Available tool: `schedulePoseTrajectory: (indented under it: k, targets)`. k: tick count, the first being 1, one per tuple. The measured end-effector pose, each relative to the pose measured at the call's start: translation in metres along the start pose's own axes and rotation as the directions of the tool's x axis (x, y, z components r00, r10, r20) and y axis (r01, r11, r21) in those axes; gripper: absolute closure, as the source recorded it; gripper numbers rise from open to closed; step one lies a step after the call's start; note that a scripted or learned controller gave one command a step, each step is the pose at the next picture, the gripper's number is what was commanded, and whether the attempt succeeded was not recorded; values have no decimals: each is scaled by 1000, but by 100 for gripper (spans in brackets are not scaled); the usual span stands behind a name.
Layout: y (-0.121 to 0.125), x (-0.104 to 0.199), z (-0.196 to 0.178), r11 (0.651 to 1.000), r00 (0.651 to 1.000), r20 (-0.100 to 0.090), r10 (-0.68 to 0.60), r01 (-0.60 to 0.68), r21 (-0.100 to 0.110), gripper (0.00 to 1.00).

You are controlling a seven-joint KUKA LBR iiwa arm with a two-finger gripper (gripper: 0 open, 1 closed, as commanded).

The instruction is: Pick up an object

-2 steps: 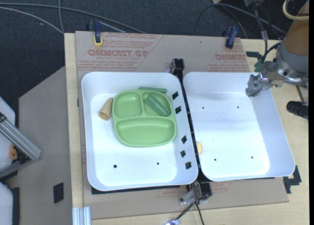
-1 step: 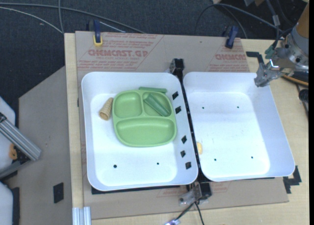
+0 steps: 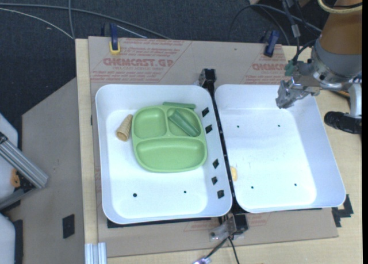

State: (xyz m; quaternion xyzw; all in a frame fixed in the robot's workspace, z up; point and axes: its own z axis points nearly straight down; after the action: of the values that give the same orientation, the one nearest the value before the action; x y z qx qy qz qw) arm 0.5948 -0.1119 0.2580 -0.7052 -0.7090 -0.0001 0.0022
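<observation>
A green divided plate (image 3: 168, 139) lies in the left bin (image 3: 115, 199), with a green pod-shaped piece (image 3: 184, 122) in its upper right compartment. A tan ice-cream cone (image 3: 123, 127) lies just left of the plate. A small yellow bit (image 3: 233, 172) sits at the left wall of the right bin (image 3: 322, 182). My gripper (image 3: 286, 99) hangs over the right bin's far right corner, far from the plate, with nothing seen between its fingers.
A black divider with clips (image 3: 211, 130) runs between the two bins. Blue clamps (image 3: 115, 38) hold the board at the back. Cables cross the dark floor behind the bench. A metal rail (image 3: 20, 162) lies at the left.
</observation>
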Motion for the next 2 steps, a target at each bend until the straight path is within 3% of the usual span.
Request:
schedulePoseTrajectory:
  k: [2]
  targets:
    - [-11,101,28,1000,1000,1,1,-1,1,100]
